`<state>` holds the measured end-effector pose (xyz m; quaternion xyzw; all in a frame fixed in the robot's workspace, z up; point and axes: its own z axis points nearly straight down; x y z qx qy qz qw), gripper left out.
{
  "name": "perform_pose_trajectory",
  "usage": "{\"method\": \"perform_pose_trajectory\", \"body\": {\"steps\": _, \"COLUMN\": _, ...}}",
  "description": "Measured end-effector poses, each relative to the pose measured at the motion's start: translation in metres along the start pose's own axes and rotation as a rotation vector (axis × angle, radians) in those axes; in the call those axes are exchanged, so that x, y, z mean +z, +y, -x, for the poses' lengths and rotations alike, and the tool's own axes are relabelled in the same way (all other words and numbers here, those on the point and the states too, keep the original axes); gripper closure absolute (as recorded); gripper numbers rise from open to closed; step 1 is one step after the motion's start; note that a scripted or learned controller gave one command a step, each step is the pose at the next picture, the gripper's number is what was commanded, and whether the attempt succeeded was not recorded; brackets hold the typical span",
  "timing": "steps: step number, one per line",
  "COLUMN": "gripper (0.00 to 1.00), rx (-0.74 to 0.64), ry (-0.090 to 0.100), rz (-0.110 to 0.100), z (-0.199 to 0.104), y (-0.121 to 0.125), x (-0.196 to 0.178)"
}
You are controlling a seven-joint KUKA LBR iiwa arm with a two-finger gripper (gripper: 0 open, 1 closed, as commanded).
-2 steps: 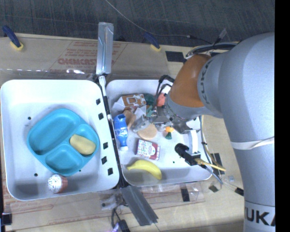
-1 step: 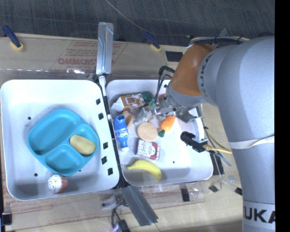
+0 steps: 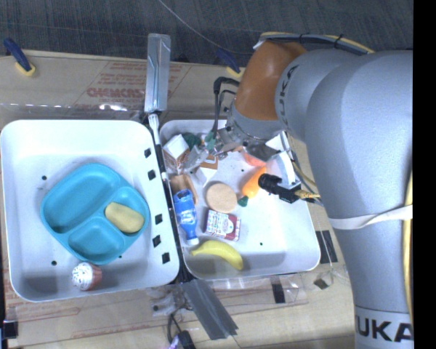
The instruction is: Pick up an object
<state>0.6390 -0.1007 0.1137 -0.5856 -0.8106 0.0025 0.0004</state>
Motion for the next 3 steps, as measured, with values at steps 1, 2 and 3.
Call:
{"method": "perform_pose_trajectory", "body": {"steps": 1, "gripper": 0.0, "rx": -0.298, "ry": -0.005, "rz": 0.006, "z": 0.011, "y": 0.016, "x": 0.019}}
{"method": "perform_pose_trajectory", "body": {"steps": 2, "gripper": 1.0, "rx": -0.301, "ry": -0.009, "rz": 0.006, "z": 0.013, "y": 0.016, "x": 0.008}}
{"method": "perform_pose_trajectory", "body": {"steps": 3, "gripper": 1.0, "rx": -0.287, "ry": -0.009, "rz": 0.014, "z": -0.037, "y": 0.034, "x": -0.086}}
